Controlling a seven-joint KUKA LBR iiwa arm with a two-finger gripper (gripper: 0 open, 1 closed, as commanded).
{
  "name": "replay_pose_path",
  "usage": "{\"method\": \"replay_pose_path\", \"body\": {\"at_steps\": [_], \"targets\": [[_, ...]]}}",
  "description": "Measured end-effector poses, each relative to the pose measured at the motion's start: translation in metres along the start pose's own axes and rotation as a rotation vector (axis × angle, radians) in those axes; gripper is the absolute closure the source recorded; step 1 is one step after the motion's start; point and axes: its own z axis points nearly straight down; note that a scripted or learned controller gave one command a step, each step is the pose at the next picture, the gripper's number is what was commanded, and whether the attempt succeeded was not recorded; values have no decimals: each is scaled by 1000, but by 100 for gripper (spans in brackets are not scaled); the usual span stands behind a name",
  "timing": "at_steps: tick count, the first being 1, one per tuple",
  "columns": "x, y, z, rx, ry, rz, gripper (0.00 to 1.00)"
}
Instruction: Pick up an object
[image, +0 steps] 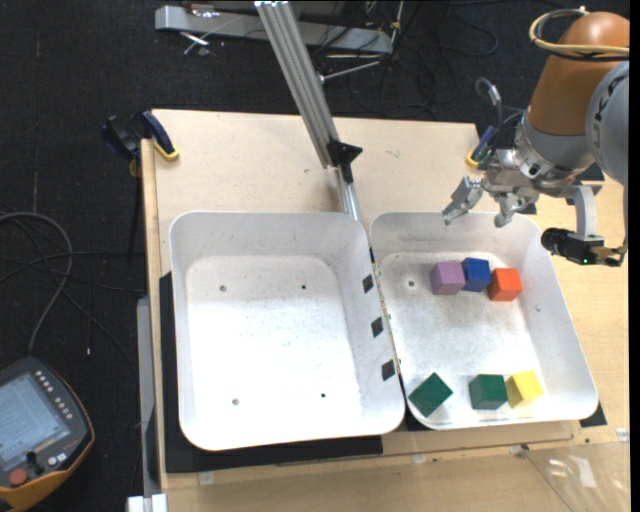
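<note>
- Camera view: the worktop (260, 165) carries two shallow white bins side by side, the left bin (190, 300) and the right bin (560, 330).
- The arm (580, 90) reaches in from the right, and its jaws (485, 203) hang spread over the far rim of the right bin, with nothing between them.
- Six blocks lie in the right bin. At its far end a purple block (447, 277), a blue block (476, 272) and an orange block (505, 284) sit in a tight row, touching or nearly so, just near of the jaws.
- At the near end a dark green block (431, 393) lies turned at an angle, apart from a second green block (487, 390) that touches a yellow block (524, 387).
- A slanted metal pole (305, 85) runs from the far edge down to the gap between the bins.
- A handheld control pendant (35, 430) rests on the floor at the near left.
</note>
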Motion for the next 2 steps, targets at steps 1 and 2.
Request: {"method": "replay_pose_path", "body": {"at_steps": [1, 2], "targets": [[33, -24, 120, -3, 0, -1, 0], [24, -41, 122, 2, 2, 4, 0]]}}
